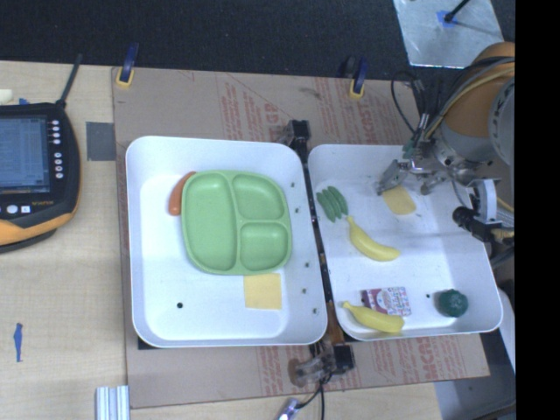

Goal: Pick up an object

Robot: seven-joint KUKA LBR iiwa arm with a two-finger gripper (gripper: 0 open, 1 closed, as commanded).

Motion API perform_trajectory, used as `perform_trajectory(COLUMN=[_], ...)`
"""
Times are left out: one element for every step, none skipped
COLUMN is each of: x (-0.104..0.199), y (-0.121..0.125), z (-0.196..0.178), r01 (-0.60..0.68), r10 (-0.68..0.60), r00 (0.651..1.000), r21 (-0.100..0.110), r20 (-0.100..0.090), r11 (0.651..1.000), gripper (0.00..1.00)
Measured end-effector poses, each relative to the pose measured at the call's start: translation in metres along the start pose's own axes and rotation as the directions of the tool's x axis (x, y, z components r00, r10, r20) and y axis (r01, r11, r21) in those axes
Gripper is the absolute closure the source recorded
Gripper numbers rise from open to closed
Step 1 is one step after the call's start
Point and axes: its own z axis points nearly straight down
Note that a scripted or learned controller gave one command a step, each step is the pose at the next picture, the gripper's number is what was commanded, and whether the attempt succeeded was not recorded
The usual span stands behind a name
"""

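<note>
Two shallow white bins, side by side: one well to the left of the gripper, one beneath it.

Far bin contents:
- One green divided plate.
- One yellow square slice.
- One orange item, partly hidden under the plate.

Bin under the gripper:
- Two bananas: one near, below-left of the gripper; one farther below.
- One green pod-like item.
- One pale yellow piece, just below the gripper.
- One printed packet.
- One dark green round item.
</note>
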Motion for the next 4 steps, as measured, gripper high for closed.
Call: perform_trajectory(x=[0.000, 0.000, 0.001, 0.001], y=[0.000, 0.000, 0.000, 0.000], z=[-0.011, -0.011, 0.000, -0.011], r01=[0.002, 0.003, -0.001, 0.001], r10=[-0.002, -0.003, 0.001, -0.001], r00=[1.000, 1.000, 1.000, 1.000], r21=[0.001, 0.001, 0.000, 0.001], r20=[0.000, 0.000, 0.000, 0.000], r11=[1.000, 1.000, 1.000, 1.000], gripper=[1.00, 0.00, 0.00, 1.00])
